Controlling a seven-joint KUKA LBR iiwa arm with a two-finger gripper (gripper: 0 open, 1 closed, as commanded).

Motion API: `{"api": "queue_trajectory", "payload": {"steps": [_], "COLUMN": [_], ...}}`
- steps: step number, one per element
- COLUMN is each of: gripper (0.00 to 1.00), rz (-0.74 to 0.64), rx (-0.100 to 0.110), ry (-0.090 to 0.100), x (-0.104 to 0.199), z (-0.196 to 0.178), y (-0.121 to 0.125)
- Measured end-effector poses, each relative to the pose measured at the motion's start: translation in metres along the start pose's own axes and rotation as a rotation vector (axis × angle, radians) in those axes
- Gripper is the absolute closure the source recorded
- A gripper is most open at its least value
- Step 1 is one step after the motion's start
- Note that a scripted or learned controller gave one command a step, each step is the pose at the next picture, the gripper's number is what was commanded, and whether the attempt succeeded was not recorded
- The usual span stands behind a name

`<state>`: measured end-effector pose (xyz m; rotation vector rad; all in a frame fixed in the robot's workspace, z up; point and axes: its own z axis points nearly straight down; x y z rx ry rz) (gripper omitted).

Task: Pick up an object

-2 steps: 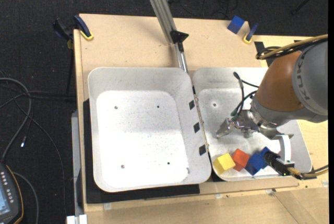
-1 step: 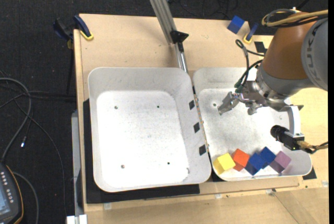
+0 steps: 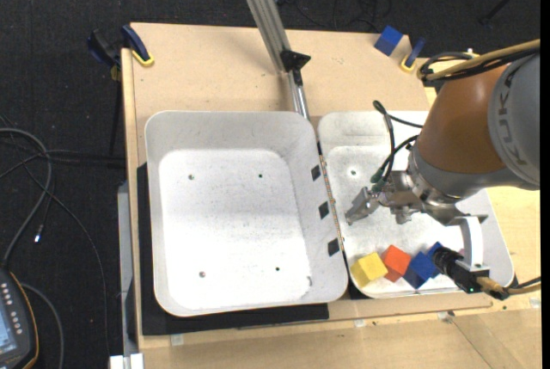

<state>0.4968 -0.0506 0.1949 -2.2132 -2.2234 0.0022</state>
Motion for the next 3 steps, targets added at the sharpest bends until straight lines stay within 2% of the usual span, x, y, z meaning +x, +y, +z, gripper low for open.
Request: {"api": "queue_trajectory", "payload": {"steps": [1, 2, 3], "gripper": [0.00, 0.00, 0.00], "rz": [-0.005, -0.001, -0.003], "rx": [-0.002, -0.004, -0.004], "ry": [0.001, -0.002, -0.001], "x": [0.063, 0.078, 0.122], "z": [0.000, 0.000, -0.015], "y": [-0.007, -0.007, -0.007]}}
